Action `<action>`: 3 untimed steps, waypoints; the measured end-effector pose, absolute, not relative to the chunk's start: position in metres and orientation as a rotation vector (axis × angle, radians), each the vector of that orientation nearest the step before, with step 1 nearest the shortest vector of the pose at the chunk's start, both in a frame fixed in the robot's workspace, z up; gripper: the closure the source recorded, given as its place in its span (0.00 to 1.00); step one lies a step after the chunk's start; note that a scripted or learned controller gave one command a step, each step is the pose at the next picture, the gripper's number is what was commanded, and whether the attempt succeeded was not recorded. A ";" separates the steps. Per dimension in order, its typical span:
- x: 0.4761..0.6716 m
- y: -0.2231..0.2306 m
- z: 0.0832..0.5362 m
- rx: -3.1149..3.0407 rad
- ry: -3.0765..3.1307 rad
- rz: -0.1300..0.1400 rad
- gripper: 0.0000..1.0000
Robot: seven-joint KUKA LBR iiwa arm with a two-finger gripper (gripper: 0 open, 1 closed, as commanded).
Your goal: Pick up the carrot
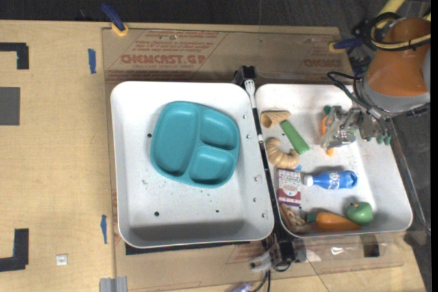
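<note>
The carrot (334, 220) is an orange tapered piece lying along the front wall of the right bin (400, 181), its thick end against a green round fruit (361, 212). My gripper (339, 132) hangs low over the back of the same bin, well behind the carrot and apart from it, with the blue bottle between them. The grey arm with its orange band (397, 68) comes in from the right. A small orange bit (326, 125) shows beside the gripper; what it is cannot be made out.
In the right bin lie a blue bottle (332, 180), a green stick (294, 137), a bread-like piece (282, 154), a beige lump (274, 120) and a red-and-white carton (289, 189). The left bin (137, 208) holds a teal divided plate (195, 143).
</note>
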State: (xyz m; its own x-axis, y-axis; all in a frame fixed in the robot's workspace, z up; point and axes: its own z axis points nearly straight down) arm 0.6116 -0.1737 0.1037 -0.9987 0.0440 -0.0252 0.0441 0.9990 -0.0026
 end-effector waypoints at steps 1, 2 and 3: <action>0.523 -0.138 0.091 -0.142 3.124 -0.004 1.00; 0.528 -0.139 0.092 -0.142 3.109 -0.009 0.00; 0.615 -0.156 0.089 0.188 3.124 0.000 0.00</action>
State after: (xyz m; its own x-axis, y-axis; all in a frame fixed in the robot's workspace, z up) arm 0.6148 -0.1561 0.0894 -0.9927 0.1200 -0.0123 0.1200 0.9928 0.0005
